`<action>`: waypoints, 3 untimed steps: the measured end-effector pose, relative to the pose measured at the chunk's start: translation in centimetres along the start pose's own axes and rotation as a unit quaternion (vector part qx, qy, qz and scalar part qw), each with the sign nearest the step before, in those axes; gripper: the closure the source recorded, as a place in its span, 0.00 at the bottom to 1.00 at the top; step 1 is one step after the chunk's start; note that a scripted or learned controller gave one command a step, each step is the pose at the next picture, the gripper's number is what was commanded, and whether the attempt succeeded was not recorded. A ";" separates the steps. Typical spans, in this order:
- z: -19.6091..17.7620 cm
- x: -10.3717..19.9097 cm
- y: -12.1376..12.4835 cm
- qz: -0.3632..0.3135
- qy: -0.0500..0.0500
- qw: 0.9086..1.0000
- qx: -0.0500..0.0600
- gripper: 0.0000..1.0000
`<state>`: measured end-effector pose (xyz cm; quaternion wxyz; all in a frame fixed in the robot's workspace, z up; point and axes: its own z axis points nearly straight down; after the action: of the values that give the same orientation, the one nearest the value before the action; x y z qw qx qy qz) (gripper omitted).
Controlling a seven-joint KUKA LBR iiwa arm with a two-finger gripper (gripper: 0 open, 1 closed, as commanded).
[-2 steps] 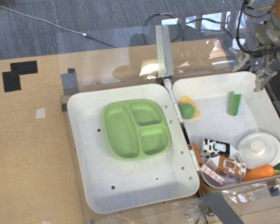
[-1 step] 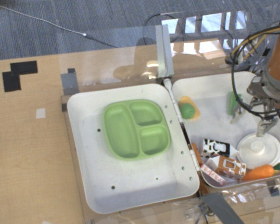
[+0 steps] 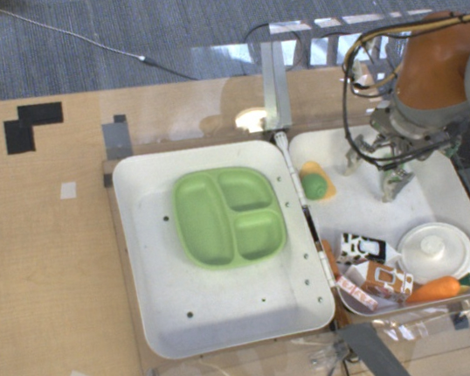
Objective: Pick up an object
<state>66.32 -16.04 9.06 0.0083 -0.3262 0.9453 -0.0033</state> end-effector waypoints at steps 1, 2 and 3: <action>-20.4 1.9 -4.5 -0.030 -0.002 1.000 0.006 0.00; -8.5 5.2 -1.5 -0.122 0.005 0.993 -0.007 0.00; -1.0 3.0 0.0 -0.065 0.001 0.998 0.000 0.00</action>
<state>63.91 -17.92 10.00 0.0071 -0.3865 0.9222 -0.0037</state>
